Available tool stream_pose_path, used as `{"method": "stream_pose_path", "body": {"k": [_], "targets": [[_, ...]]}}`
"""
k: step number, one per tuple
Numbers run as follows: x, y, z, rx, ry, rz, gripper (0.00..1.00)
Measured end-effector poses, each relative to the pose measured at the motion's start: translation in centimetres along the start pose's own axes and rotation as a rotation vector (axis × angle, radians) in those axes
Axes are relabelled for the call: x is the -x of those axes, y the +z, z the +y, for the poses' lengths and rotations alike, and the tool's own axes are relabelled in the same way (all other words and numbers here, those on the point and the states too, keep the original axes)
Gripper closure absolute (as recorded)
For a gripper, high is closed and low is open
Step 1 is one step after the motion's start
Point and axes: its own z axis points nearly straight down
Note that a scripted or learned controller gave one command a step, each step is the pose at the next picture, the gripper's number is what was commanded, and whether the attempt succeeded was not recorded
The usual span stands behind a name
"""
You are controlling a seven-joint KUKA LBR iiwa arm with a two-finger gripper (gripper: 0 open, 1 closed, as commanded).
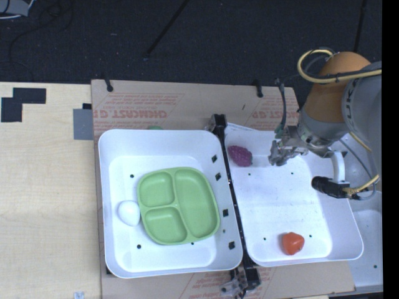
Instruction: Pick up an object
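Note:
In the right bin (pixel 299 229), a purple bumpy object (pixel 240 155) lies near the far left corner. A red-orange object (pixel 292 243) sits near the front edge. My gripper (pixel 282 152) hangs over the back of this bin, a short way right of the purple object and apart from it. Nothing shows between its fingers. In the left bin (pixel 118 154) rests a green divided plate (pixel 178 204) with a white egg-shaped object (pixel 129 213) against its left side.
A black divider (pixel 228 198) runs between the two bins. The arm (pixel 336 98) with its orange band and cables fills the area right of the right bin. Cardboard (pixel 187 108) lies behind the bins.

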Motion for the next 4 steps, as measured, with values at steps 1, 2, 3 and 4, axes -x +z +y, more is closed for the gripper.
{"method": "stream_pose_path", "body": {"k": [1, 2, 3, 4], "targets": [[0.4, -5.9, -0.8, 0.001, 0.003, -0.001, 1.0], [0.5, -9.2, -0.7, 0.001, 0.0, -0.001, 1.0], [-4.2, -10.0, -1.1, -0.004, -0.004, 0.002, 1.0], [-9.0, -9.9, -2.6, -0.005, -0.004, 0.002, 1.0]]}}
